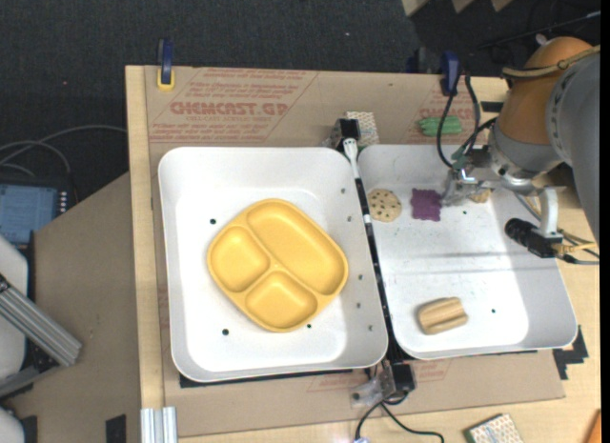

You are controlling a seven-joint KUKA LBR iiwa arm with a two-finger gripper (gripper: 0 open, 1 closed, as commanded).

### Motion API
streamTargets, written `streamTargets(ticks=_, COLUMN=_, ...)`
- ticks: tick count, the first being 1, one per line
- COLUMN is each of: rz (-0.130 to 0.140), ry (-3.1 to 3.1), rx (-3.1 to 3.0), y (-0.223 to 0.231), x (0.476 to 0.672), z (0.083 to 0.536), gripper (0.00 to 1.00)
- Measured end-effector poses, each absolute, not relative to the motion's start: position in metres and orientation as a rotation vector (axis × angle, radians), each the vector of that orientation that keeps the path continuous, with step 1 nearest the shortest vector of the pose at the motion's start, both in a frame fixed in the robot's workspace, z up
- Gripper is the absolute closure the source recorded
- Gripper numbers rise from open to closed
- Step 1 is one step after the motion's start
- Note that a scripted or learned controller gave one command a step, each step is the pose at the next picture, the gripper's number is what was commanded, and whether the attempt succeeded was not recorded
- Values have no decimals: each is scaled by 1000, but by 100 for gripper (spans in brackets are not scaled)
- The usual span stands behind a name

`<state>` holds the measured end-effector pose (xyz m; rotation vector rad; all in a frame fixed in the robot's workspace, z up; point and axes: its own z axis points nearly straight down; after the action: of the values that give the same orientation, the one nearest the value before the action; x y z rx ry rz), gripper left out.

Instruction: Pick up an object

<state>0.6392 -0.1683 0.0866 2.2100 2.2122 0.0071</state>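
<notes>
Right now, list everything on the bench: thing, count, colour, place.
Left bin: one, white, left half of the bench.
Right bin: one, white, beside the left bin.
Divided plate: one, yellow, three compartments, middle of the left bin.
Cookie: one, tan with dark chips, right bin's far left corner.
Purple piece: one, purple, right of the cookie.
Bread roll: one, tan, near side of the right bin.
Clamps: two, blue, bench's far edge.
Arm: one, grey with orange band, from the right.
Gripper: one, metallic, over the right bin's far side, beside the purple piece.
</notes>
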Motion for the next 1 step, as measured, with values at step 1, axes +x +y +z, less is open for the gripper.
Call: streamTargets(ticks=1, rz=0, ry=2221, rx=2219, y=-165, x=634, z=85, gripper=0)
